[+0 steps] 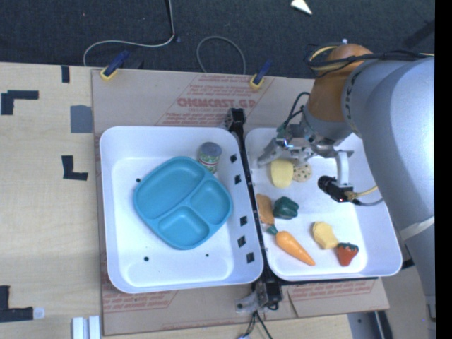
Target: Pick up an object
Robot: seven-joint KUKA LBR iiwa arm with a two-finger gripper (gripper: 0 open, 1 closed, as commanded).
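Note:
My gripper (289, 149) hangs over the far part of the right bin (378, 217), under the arm's orange band. Directly below it in the view lies a pale yellow toy food piece (281, 174), with a speckled cookie (304, 171) beside it. Whether the gripper touches the yellow piece cannot be made out. Further forward in the same bin lie a green pepper (286, 207), a tan piece (264, 207), an orange carrot (294, 248), a yellow chunk (324, 235) and a red strawberry (346, 253).
The left bin (116, 189) holds a blue divided plate (182, 202) and a small tin (210, 155) at its far right corner. A black cable plug (333, 188) hangs from the wrist over the right bin. The grey arm covers the right side.

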